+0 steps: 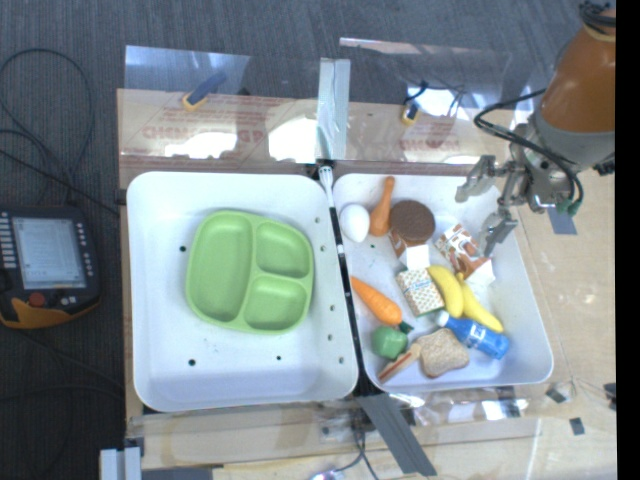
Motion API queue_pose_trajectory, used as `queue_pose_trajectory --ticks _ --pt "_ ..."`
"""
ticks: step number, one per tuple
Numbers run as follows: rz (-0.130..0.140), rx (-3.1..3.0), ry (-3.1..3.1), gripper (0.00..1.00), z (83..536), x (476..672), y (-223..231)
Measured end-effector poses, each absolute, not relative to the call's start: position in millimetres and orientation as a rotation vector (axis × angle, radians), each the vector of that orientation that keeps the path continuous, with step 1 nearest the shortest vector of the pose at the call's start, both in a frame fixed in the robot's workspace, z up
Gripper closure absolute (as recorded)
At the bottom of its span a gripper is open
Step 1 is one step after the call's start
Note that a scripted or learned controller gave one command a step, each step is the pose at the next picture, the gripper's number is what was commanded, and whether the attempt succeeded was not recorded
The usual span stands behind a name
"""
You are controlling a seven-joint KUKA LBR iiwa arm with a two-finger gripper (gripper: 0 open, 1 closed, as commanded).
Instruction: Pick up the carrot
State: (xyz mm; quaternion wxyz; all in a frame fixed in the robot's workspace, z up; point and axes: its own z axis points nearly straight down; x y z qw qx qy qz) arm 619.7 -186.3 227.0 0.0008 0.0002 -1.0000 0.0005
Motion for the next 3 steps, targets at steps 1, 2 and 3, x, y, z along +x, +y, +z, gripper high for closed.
queue_pose_trajectory --ticks 1,2,3 --pt "-0.005 -0.12 -3.127 0.0 136.2 565.0 -129.8" --pt "-0.001 -0.501 -3.097 0.0 181.5 508.4 -60.0" --pt "0.0 -0.823 -3.035 0.0 93.9 497.1 -96.0"
